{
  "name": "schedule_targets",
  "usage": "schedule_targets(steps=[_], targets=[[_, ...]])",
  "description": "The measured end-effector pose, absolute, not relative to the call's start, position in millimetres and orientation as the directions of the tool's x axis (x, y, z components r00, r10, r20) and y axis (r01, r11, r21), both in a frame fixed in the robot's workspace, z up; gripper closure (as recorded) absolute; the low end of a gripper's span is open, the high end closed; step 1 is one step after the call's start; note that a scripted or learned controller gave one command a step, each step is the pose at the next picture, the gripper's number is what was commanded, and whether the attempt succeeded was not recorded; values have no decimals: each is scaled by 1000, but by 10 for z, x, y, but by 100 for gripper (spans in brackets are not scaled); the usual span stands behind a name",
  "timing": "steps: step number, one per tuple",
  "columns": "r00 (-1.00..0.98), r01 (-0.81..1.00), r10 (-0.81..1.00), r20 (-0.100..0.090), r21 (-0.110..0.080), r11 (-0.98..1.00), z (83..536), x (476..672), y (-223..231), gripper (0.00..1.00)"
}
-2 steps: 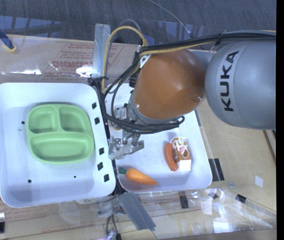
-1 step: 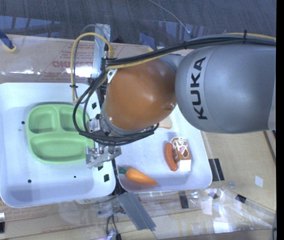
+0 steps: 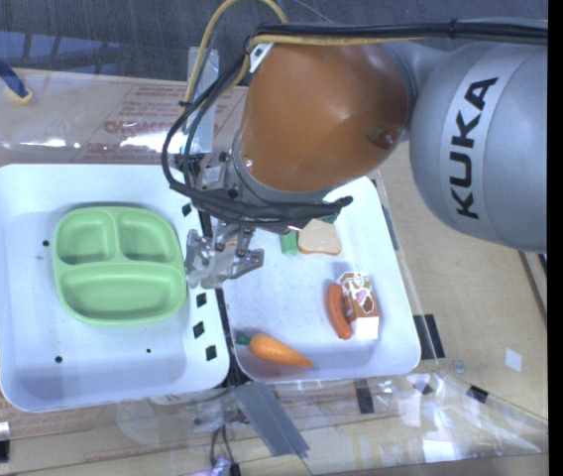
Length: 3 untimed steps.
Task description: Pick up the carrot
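Approaching, by my read: your hand (image 3: 224,256) hangs over the divide between the bins, nothing visibly gripped; I cannot tell its state. Carrot (image 3: 276,349) lies at the right bin's (image 3: 400,310) front edge. Next, shift toward it and descend.

From my screen, the arm (image 3: 361,107) covers the far part of the right bin (image 3: 400,335). The gripper (image 3: 222,256) is too unclear for me to judge its fingers. The label of the small carton (image 3: 361,297) is too small to read.
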State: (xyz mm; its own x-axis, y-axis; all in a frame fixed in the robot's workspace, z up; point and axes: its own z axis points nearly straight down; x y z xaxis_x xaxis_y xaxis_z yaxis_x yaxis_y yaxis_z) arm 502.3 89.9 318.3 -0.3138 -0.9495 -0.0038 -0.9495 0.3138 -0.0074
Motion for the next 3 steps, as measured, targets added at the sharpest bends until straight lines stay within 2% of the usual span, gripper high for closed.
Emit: schedule_targets(steps=[1,2,3], targets=[[469,-883,-883,-1,2,-469,2823,4868,517,100],[314,-949,-949,-2,3,-314,2424,4756,1102,100],[318,-948,-948,-3,-5,-318,2928,4774,2213,100]])
